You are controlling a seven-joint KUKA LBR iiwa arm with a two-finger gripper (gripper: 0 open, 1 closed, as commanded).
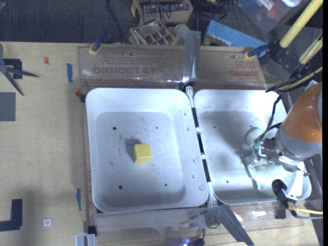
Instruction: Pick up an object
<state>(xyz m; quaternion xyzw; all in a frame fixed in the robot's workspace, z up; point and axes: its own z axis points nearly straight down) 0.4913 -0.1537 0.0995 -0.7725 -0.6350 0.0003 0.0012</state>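
Camera view: small yellow foam cube (pixel 142 153) lies alone near centre of left shallow white plastic bin (pixel 97 111), square to bin walls. Gripper (pixel 256 150) sits low over right shallow white plastic bin (pixel 225 104), well apart from cube; finger state cannot be told. Advice: lift clear of divider, travel left, centre above cube, align fingers with flat faces, descend straight, close.

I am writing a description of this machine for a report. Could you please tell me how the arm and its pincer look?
The arm is grey with a glossy, rounded orange band above the wrist. Thin black cables loop beside it, and a black plug with a yellow cable sits near its lower part. The pincer is a small cluster of pale and metallic parts, too blurred for detail.
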